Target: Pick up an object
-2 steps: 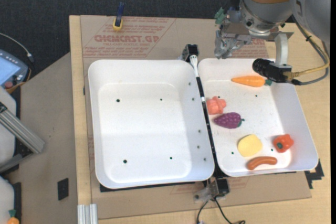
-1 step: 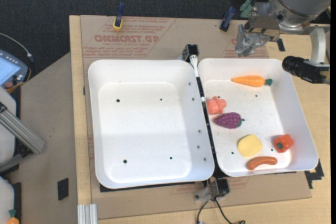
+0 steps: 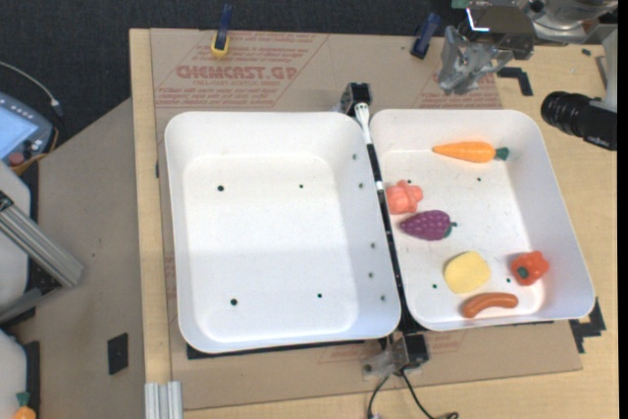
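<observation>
The right bin (image 3: pixel 549 174) holds several toy foods. An orange carrot (image 3: pixel 465 151) lies near its far edge. A pink piece (image 3: pixel 402 197) sits by the divider, with a purple grape bunch (image 3: pixel 426 225) just below it. Near the front lie a yellow lemon-like piece (image 3: pixel 466 272), a red pepper (image 3: pixel 529 267) and a brown sausage (image 3: pixel 488 305). My gripper (image 3: pixel 464 74) hangs above the bench just beyond the right bin's far rim, well above the carrot, with nothing visibly between its fingers.
The left bin (image 3: pixel 196 211) sits beside the right one, joined along a black clamp strip (image 3: pixel 373 174). A blue and yellow clip (image 3: pixel 223 32) stands on the cardboard at the back left. Another blue clip (image 3: pixel 426 34) is near the gripper.
</observation>
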`<state>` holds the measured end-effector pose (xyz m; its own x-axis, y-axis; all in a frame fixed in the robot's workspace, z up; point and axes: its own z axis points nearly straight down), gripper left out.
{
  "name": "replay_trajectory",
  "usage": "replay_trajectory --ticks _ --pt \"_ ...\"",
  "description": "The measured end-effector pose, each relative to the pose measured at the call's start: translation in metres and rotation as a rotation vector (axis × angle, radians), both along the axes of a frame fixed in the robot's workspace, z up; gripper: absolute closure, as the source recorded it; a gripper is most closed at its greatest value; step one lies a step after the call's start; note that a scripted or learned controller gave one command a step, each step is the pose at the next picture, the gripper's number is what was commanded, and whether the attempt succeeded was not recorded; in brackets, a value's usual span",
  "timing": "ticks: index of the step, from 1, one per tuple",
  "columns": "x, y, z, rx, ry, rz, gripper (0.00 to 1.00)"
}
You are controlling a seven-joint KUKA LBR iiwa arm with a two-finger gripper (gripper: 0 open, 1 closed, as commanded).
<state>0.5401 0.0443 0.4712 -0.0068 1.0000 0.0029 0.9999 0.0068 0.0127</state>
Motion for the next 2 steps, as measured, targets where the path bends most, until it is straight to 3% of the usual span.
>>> replay_trajectory --ticks 1,2 --pt "0.020 0.083 0.068 0.001 0.002 0.003 1.00" --pt "-0.064 -0.003 0.060 -0.003 0.013 -0.015 1.00"
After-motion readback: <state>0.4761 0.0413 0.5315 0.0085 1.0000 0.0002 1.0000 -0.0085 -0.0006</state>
